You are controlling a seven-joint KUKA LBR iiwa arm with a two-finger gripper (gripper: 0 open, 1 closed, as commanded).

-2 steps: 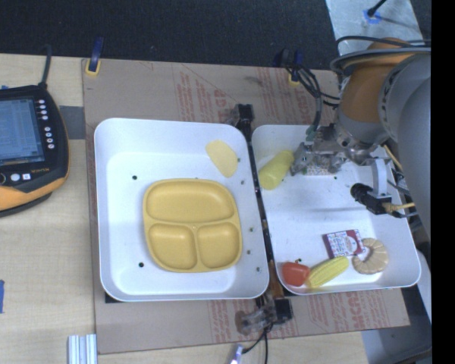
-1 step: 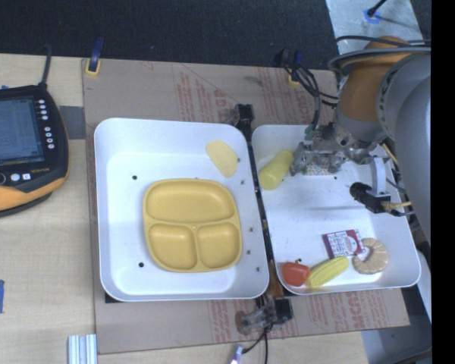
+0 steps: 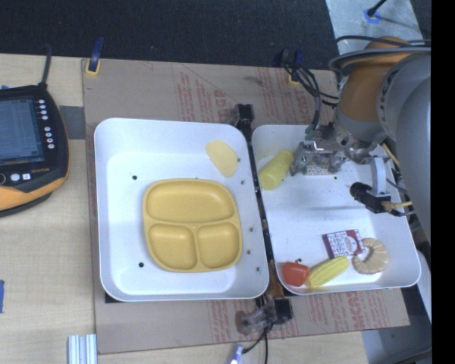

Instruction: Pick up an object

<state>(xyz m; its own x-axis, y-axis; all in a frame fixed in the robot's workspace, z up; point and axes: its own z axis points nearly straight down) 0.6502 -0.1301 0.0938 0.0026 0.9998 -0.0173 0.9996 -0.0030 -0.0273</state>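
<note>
Two shallow white bins sit side by side on a worktop [image 3: 38,271] covered with cardboard. The left bin [image 3: 114,203] holds a yellow divided tray [image 3: 191,224], lying flat with its single wide compartment toward the far side, and a pale yellow oval piece [image 3: 222,158] resting on the far right slope of that bin, its long axis running from upper left to lower right. In the right bin [image 3: 318,211], a yellow-green cylindrical object [image 3: 275,169] lies against the left wall, its long axis slanting from lower left to upper right, with the upper end pointing toward the tool [image 3: 317,161]. The tool hangs low over the far part of the right bin, just beside that end; whether it is released or clenched cannot be told. Along the near edge of the right bin lie a red tomato-like piece [image 3: 293,273], a yellow corn cob [image 3: 327,271] pointing up to the right, a small red-and-white packet [image 3: 342,243] and a tan ring-shaped piece [image 3: 371,255]. A handheld pendant [image 3: 19,150] rests at the left.
</note>
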